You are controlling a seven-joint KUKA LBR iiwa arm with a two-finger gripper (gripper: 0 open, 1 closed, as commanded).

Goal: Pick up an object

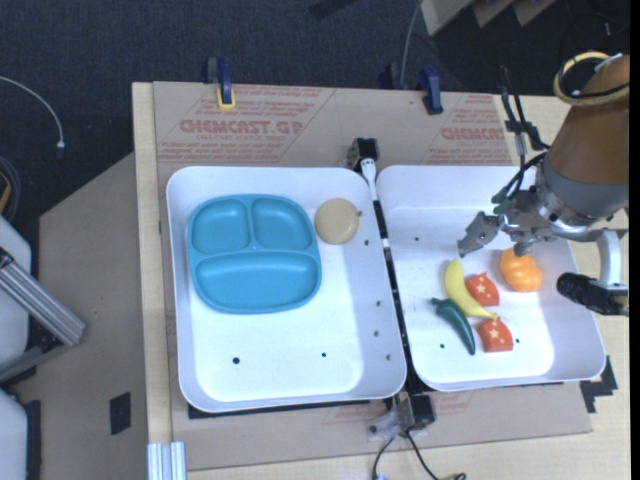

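Camera view: gripper (497, 230) hovers over right bin (420, 203), fingers spread, pinching nothing. Orange fruit (520, 270) just below-right of it; banana (463, 290), two strawberries (483, 288), green pepper (456, 323) nearby. Blue plate (255, 252) in left bin (280, 368).

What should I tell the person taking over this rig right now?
Pincer: open, holding nothing, hovering over the right bin, up and left of the toys.
Right bin: banana, green pepper, orange, two strawberries, clustered together.
Left bin: blue plate and a tan ball beside it.
Done: nothing picked up yet.
Left: lower onto one item, probably the banana as it lies nearest, close, lift.
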